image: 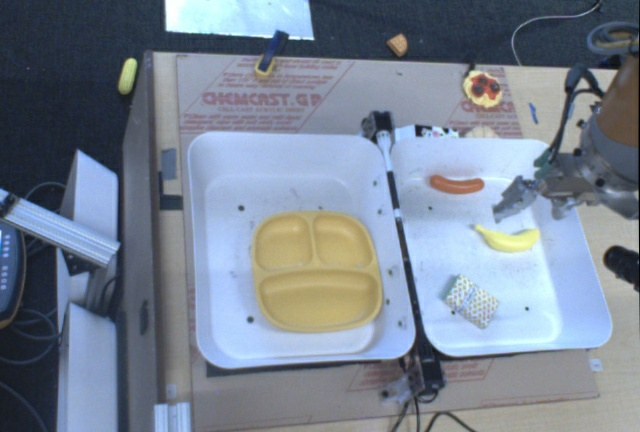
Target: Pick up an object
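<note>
So here's where I'm at: gripper [512,200] is hanging over the right bin [575,320], reaching in from the right edge. From my feed I honestly can't tell how the hand is set; it's a grey blur at this angle, and nothing is visibly caught in it.

Closest candidate is the toy banana [510,239], lying flat just below the gripper tip as the camera sees it. The toy hot dog [457,184] sits a bit up and left of it, nearer the divider between the bins. A small patterned packet [471,301] lies toward the front of the same bin, apart from both. The yellow divided plate [317,271] is over in the left bin [215,250], nowhere near the action.

What worries me:
- The banana is curved and looks slick, so if the gripper comes down off-centre, I'd expect it to squirt sideways or spin out instead of getting pinched.
- The slanted camera makes height hard to judge. The gripper looks lined up near the banana's left end, which could just be parallax, so a descent might land on bare bin floor.
- Low, flat items mean it has to go nearly to the floor, so scraping the bin is a real possibility.
</note>
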`<action>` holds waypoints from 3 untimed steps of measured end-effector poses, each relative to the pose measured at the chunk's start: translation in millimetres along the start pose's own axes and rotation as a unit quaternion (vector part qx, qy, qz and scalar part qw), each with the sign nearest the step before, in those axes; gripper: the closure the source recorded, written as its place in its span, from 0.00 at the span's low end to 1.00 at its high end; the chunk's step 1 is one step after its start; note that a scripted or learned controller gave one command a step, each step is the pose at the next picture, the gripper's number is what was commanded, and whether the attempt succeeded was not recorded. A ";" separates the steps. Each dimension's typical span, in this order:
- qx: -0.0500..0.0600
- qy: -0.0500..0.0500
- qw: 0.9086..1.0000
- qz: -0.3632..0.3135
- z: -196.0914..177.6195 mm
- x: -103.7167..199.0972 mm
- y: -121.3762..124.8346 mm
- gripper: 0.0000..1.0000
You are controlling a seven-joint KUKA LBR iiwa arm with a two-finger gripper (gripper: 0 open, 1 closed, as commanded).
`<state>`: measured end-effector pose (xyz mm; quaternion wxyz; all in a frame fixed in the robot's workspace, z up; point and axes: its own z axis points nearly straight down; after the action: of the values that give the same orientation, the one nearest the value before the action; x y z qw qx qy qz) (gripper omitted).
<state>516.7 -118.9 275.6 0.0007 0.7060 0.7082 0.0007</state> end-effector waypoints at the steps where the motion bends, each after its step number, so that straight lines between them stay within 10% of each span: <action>1: 0.001 0.000 1.000 0.001 85.0 -46.1 26.5 0.00; 3: -0.008 -0.004 1.000 0.001 183.9 -52.7 39.0 0.00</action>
<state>556.2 -171.5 91.8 0.0090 0.7067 0.7075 0.0035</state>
